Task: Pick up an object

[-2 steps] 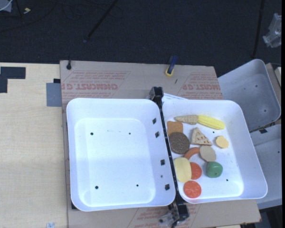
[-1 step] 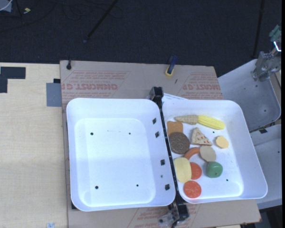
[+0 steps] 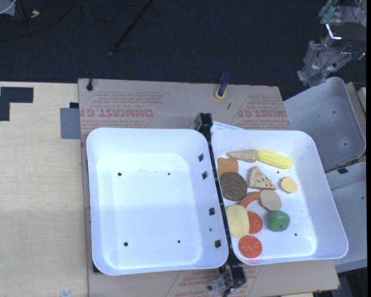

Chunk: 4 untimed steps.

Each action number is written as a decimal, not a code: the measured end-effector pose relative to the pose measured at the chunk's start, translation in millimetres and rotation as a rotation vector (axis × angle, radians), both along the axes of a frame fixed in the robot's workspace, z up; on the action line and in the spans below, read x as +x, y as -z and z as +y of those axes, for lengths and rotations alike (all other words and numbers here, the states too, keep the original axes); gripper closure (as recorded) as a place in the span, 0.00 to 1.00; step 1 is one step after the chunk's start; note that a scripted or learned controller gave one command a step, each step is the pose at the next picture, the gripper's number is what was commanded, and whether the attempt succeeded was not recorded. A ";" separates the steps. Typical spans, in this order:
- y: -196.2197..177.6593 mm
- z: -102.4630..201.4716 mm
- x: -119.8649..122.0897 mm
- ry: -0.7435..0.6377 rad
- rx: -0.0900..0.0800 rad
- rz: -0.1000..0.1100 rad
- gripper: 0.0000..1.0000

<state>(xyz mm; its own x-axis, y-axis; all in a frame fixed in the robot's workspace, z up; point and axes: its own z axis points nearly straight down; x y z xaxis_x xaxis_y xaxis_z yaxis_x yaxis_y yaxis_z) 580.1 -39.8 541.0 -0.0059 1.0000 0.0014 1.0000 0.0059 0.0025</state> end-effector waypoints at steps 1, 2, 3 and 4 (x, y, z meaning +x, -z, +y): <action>2.8 -61.8 66.2 0.008 -0.003 0.000 1.00; 3.8 83.4 63.7 -0.002 0.000 0.006 1.00; 72.5 117.5 30.8 0.005 -0.002 0.011 1.00; -0.1 134.4 21.2 0.006 0.000 0.000 1.00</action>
